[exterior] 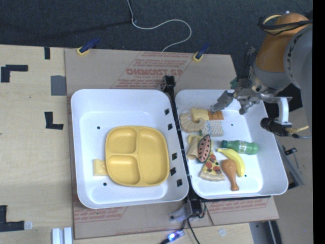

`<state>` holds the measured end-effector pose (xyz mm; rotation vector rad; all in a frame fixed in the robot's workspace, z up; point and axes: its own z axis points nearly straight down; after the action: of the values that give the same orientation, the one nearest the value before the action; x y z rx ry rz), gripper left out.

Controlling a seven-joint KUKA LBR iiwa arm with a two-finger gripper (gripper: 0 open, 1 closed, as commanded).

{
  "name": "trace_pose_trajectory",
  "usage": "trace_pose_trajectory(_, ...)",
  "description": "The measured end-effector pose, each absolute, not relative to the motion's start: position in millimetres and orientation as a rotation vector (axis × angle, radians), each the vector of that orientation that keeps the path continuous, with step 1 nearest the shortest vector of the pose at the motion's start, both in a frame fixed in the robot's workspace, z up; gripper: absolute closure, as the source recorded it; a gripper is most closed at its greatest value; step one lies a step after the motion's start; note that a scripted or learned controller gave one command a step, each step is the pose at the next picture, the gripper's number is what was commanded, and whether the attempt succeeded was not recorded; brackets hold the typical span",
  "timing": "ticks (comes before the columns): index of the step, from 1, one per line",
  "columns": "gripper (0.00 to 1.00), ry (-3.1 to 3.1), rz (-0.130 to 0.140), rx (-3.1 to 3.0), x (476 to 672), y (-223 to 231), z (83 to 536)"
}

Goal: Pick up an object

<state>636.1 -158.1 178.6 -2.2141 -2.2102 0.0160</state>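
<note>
Toy food pile (213,146) lies below-left of gripper (231,103), which hovers over right bin's (269,179) top edge, fingers apart, holding nothing.

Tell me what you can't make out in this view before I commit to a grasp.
- Gripper: small and blurred in the camera view; finger state unreadable.
- Pale block in the left bin: partly under the yellow plate.
- Food pile beside the pizza slice: pieces overlap, edges unclear.
- Arm: cut off at the right edge.
</note>
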Motion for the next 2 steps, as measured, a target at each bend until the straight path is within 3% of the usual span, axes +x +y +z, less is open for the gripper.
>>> trace_pose_trajectory(1,0.0,-2.222,0.002,-2.219,639.5,-157.9,188.2)
trace_pose_trajectory(2,0.0,-2.221,0.007,-2.217,634.5,-159.6,143.2)
